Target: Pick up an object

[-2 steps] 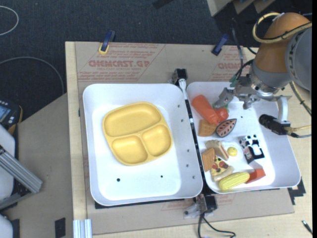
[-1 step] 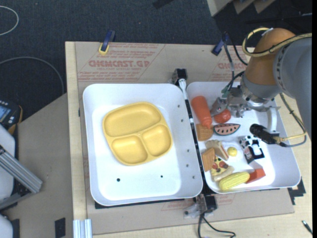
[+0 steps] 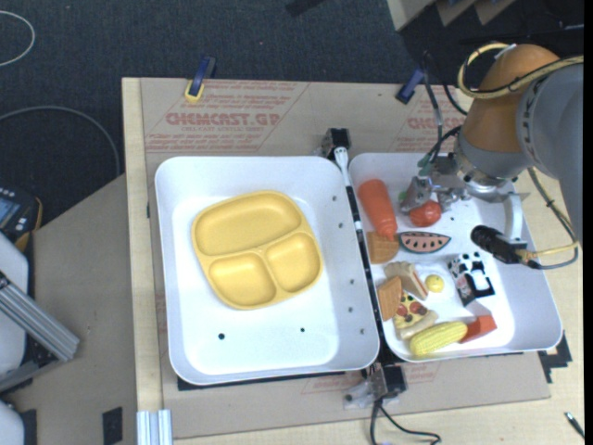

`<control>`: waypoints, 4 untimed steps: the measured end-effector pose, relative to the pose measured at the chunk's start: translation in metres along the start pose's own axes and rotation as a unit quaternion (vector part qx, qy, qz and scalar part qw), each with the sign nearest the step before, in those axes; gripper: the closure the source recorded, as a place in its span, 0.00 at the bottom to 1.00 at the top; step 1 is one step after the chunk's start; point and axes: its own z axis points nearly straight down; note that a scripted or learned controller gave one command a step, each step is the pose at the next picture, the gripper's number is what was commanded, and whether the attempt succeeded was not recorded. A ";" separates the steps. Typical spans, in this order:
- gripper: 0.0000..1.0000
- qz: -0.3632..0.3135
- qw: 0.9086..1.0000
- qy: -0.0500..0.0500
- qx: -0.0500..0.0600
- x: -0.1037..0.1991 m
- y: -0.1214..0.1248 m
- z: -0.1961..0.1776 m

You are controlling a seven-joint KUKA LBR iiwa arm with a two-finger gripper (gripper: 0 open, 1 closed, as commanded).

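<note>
My gripper (image 3: 422, 196) hangs low over the back left part of the right bin (image 3: 533, 290). Its tip is right over a small red tomato (image 3: 426, 215), which shows just below it; I cannot make out whether they touch. To the left of the tomato lies an orange-red sausage-shaped toy (image 3: 375, 204). A watermelon slice (image 3: 423, 242) lies just in front of the tomato. Towards the front sit a pizza slice (image 3: 399, 302), a yellow corn cob (image 3: 437, 337) and an egg slice (image 3: 434, 284).
The left bin (image 3: 185, 327) holds a yellow divided plate (image 3: 257, 248). In the right bin, a black-and-white toy (image 3: 471, 279) and an orange-red block (image 3: 482, 325) lie near the front right, and a brown piece (image 3: 381, 247) sits by the dividing wall. Cables trail from the arm (image 3: 505, 123).
</note>
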 end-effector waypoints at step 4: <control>1.00 -0.003 1.000 0.001 0.002 0.045 -0.018 -0.139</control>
